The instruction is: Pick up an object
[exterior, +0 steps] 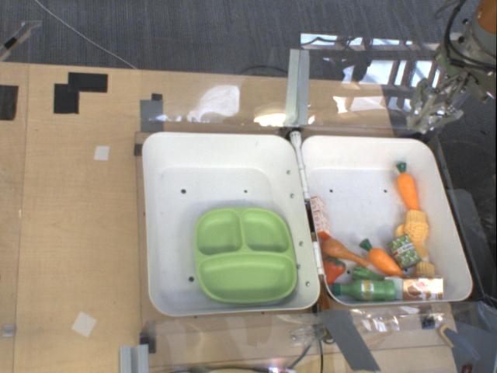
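The gripper (436, 106) is seen hanging just past the right bin's (349, 169) far right corner, and whether it's open or closed honestly can't be made out. The lone carrot (408, 190) by that bin's right wall is probably best targeted. It's set apart from the toy pile (380, 274) along the bin's near edge, and should be straddled across its narrow width.
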Available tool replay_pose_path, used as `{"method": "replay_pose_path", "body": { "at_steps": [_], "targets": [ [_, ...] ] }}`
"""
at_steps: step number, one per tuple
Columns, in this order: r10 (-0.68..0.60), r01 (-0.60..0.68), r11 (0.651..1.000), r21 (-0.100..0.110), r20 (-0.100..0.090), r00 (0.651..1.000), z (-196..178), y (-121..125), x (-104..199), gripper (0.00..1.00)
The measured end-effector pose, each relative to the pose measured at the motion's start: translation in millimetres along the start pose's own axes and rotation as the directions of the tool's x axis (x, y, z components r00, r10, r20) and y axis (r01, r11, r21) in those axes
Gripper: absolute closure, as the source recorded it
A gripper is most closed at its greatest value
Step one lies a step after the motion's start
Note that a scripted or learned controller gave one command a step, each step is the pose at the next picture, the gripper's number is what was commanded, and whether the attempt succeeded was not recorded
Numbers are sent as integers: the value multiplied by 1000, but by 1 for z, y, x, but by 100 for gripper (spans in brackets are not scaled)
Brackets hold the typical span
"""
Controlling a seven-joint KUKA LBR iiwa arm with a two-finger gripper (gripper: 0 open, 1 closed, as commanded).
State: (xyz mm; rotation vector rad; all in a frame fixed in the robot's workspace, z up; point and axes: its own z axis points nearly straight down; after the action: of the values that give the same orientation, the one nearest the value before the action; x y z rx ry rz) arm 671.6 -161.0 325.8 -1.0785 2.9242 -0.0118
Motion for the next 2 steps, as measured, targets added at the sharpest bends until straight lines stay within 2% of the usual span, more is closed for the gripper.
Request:
{"method": "replay_pose_path", "body": {
  "at_steps": [2],
  "targets": [
    [3,-3,1000,15,20,1000,-29,-1,-6,100]
  ]
}}
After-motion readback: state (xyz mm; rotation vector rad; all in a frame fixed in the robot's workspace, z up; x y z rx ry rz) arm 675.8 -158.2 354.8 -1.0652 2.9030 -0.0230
